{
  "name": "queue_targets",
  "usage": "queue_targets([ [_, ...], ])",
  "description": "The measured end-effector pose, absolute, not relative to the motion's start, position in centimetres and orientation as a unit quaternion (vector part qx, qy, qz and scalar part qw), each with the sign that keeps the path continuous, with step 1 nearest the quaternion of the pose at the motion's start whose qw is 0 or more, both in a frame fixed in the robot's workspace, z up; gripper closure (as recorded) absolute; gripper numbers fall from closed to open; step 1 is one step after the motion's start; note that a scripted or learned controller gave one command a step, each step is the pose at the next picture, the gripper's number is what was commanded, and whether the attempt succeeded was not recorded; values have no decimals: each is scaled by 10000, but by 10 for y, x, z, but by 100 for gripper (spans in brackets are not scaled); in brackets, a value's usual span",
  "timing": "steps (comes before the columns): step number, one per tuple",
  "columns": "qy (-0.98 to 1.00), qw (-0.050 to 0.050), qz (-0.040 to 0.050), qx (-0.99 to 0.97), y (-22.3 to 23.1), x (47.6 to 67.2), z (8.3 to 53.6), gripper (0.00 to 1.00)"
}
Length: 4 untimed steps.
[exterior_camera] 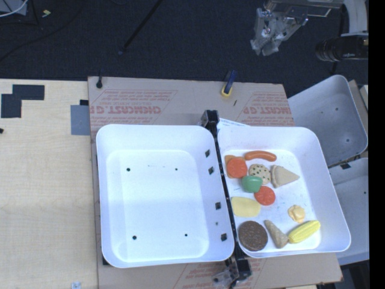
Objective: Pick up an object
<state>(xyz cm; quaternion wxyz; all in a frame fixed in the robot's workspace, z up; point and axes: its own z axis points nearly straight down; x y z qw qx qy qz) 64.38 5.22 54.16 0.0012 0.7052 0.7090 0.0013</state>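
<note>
Hanging high above the bench beyond the far edge of the right bin (328, 179), the gripper (269, 38) carries nothing, and whether it is released or clenched I cannot tell from this slanted view. All the toy food sits in that right bin: a sausage (260, 156) near the far wall, an orange piece (236, 168) and a spotted cookie (260, 172) beside it, a green piece (251, 183), a red tomato (264, 195), a yellow piece (245, 207) by the inner wall, a brown disc (252, 236) at the near edge, and corn (304, 230) toward the near right corner. The left bin (111, 161) has a bare white floor. A good descent would likely target the corn or the brown disc, which lie apart from the crowded middle, coming straight down and centred so neighbours are not nudged
</note>
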Motion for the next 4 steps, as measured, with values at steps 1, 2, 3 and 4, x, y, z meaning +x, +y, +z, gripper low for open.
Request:
queue_targets([
  [1, 7095, -13, -15, 7047, 53, 644, 537, 0],
  [2, 7122, -21, -24, 7019, 55, 644, 547, 100],
  [3, 7123, -26, -30, 7019, 55, 644, 546, 0],
  [4, 7149, -34, -40, 6992, 57, 644, 556, 100],
])
